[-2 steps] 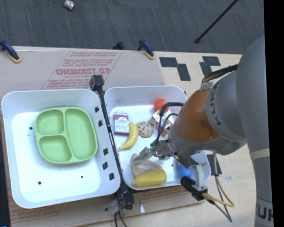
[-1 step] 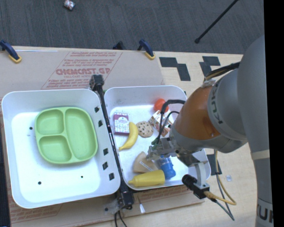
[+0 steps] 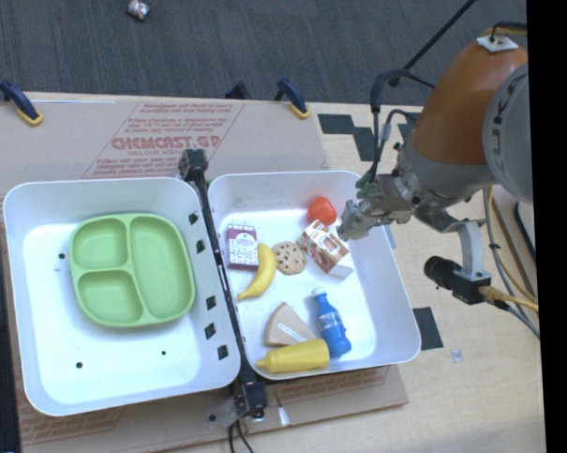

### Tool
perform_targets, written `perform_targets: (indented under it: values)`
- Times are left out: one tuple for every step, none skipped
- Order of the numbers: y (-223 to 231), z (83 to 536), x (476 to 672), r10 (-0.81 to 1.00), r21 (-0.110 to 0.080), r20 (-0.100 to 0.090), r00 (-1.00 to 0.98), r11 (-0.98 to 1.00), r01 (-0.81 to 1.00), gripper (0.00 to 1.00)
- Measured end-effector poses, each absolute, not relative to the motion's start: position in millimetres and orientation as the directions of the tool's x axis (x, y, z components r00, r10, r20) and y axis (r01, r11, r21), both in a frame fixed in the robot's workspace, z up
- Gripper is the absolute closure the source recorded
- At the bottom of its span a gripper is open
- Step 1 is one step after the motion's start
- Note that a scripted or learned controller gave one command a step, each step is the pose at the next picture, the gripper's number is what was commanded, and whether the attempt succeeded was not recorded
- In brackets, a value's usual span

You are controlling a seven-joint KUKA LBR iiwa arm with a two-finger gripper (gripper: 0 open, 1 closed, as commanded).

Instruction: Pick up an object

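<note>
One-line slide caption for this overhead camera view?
Gripper reaches into the right bin beside a small carton; a green divided plate sits in the left bin.

A pale green plate is lying in the left white bin. A yellow banana, blue bottle and orange-red ball are showing in the right white bin.

The grey arm reaches in from the right, wrist angled down and leftward.
</note>
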State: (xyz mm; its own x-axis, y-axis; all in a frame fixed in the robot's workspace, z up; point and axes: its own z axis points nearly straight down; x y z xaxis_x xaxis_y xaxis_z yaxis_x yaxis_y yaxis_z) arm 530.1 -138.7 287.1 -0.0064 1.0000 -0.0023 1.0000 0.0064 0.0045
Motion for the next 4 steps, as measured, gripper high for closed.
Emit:
perform_targets:
  values:
    - [-138, 286, 529.8, 1.000, 0.002, -0.001, -0.006, 0.006, 1.000, 0.00]
    - [-105, 134, 512.0, 1.000, -0.006, 0.002, -0.006, 0.006, 1.000, 0.00]
    - [-93, 91, 475.5, 1.000, -0.006, 0.002, -0.008, 0.008, 1.000, 0.00]
    - [-94, 101, 476.4, 1.000, -0.006, 0.001, -0.014, 0.014, 1.000, 1.00]
